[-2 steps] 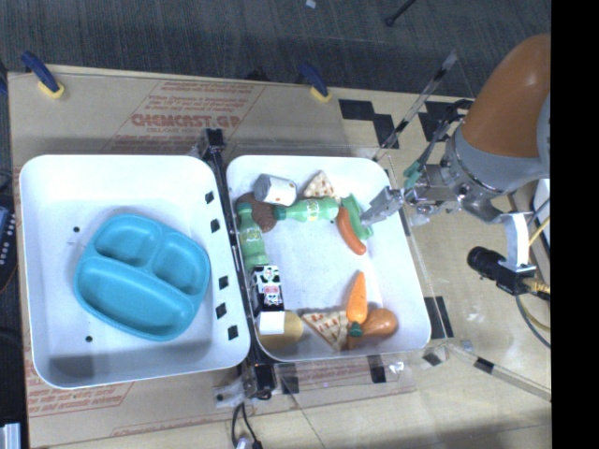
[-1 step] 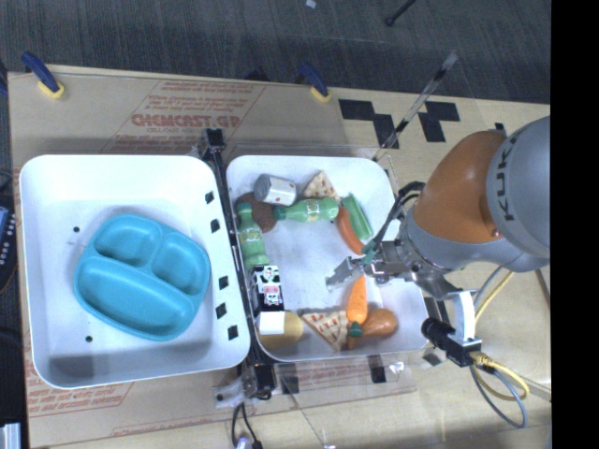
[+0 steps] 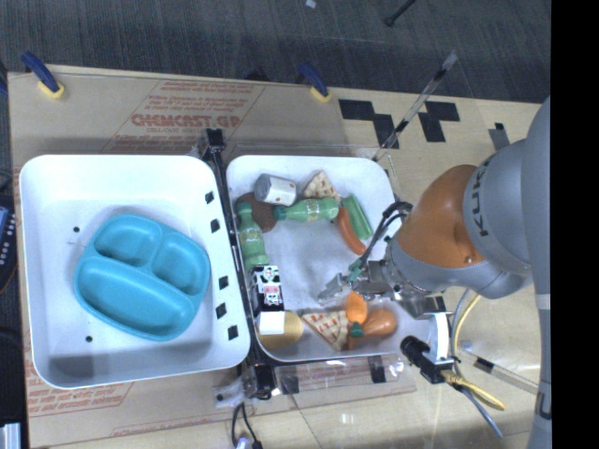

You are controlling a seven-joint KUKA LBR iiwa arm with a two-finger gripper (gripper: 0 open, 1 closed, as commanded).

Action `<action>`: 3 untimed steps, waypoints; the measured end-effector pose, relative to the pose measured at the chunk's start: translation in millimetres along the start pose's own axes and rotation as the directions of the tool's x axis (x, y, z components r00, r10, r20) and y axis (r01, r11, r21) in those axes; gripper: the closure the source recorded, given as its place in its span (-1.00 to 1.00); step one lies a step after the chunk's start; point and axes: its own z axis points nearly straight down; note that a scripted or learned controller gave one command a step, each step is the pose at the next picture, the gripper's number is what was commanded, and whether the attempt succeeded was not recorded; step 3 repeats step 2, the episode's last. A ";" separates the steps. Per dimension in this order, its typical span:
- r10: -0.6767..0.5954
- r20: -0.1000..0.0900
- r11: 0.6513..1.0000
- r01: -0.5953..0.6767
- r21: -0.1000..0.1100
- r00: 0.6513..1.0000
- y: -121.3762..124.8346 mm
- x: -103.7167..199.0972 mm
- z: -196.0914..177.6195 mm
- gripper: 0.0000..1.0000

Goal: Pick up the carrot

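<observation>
The carrot [image 3: 356, 308] is a small orange piece with a green tip, lying near the front right of the right bin [image 3: 304, 255]. It sits between a pizza slice [image 3: 324, 326] and a brown-orange bread roll [image 3: 380, 323]. My gripper [image 3: 344, 285] hangs low in that bin, just behind and slightly left of the carrot, close to it or touching it. Nothing visibly hangs from the gripper. The arm's orange band [image 3: 440, 232] reaches in from the right over the bin's right wall.
The right bin also holds a grey can [image 3: 275, 190], another pizza slice [image 3: 320, 186], two green bottles [image 3: 310, 212] [image 3: 251, 238], a long orange-red piece [image 3: 352, 227], a milk carton [image 3: 269, 286] and a pale block [image 3: 278, 324]. The left bin [image 3: 56, 195] holds a blue divided plate [image 3: 142, 274].
</observation>
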 end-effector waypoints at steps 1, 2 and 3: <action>-0.015 0.000 1.000 0.015 0.005 1.000 0.2 0.6 -10.2 1.00; -0.031 0.002 1.000 0.031 -0.003 1.000 -5.9 61.0 -57.4 1.00; -0.031 0.002 1.000 0.031 -0.003 1.000 -5.9 61.0 -57.4 1.00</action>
